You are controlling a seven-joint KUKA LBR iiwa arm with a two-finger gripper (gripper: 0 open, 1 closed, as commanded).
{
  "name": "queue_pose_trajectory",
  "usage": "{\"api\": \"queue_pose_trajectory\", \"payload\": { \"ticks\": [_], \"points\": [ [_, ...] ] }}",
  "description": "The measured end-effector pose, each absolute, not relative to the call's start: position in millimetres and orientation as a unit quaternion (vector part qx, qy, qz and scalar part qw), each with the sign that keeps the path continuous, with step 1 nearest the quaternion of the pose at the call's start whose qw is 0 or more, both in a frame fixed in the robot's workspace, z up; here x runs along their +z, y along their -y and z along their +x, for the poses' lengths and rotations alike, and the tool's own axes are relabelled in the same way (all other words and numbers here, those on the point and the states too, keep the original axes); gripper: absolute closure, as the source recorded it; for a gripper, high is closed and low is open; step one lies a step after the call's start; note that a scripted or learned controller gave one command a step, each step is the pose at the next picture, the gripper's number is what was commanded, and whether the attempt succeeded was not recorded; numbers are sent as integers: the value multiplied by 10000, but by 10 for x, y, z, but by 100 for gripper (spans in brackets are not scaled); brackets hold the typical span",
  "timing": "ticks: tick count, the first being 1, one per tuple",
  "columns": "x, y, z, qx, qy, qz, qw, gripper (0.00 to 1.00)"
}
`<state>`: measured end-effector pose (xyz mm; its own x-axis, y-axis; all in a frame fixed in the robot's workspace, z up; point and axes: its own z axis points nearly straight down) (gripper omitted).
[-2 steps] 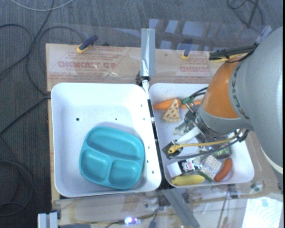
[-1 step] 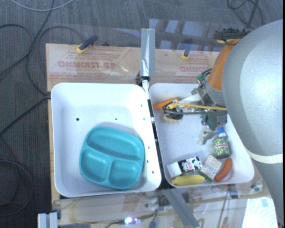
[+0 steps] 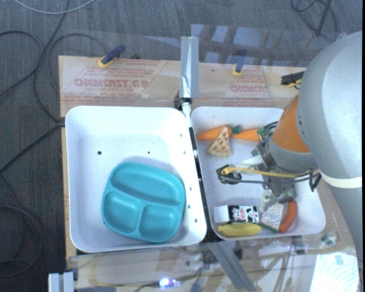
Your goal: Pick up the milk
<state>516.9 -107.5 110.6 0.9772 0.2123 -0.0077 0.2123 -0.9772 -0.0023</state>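
Two white bins sit side by side on the desk. The milk carton (image 3: 237, 213) lies by the near wall of the right bin (image 3: 231, 193), just beyond a banana (image 3: 240, 229). The gripper (image 3: 278, 196) hangs just right of the carton; whether it is open or closed cannot be told.

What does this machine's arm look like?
The arm is a thick, rounded, smooth grey tube. An orange band circles it above the wrist, and a smaller grey metal end effector sits at its tip.
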Motion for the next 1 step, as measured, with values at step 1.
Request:
{"api": "queue_pose_trajectory", "payload": {
  "ticks": [1],
  "points": [
    [1170,1064,4819,38,1008,-9949,11,0]
  ]
}}
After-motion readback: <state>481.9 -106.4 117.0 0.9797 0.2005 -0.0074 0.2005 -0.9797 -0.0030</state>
